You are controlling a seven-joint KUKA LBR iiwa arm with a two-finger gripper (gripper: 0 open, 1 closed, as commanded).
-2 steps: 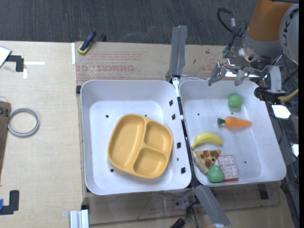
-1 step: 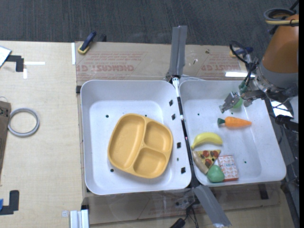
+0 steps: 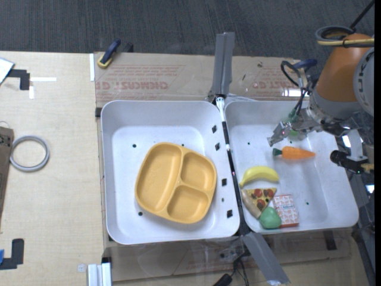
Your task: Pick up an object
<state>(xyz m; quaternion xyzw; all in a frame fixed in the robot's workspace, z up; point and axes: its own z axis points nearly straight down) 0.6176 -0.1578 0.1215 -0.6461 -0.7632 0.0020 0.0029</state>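
Note:
In the right bin (image 3: 333,210) lie an orange toy carrot (image 3: 296,154), a yellow banana (image 3: 259,174), a pizza slice (image 3: 259,198), a green round toy (image 3: 270,218) and a small red-and-white box (image 3: 286,210). My gripper (image 3: 284,134) hangs in the upper part of that bin, just above and slightly left of the carrot. Nothing is visibly held by it. The arm reaches in from the right, with its orange band (image 3: 340,70) above the wrist.
The left bin (image 3: 113,177) holds a yellow divided plate (image 3: 175,182). A grey post (image 3: 223,64) rises between the bins at the back. A tape roll (image 3: 27,153) lies on the bench at far left. Cables hang near the arm at the right.

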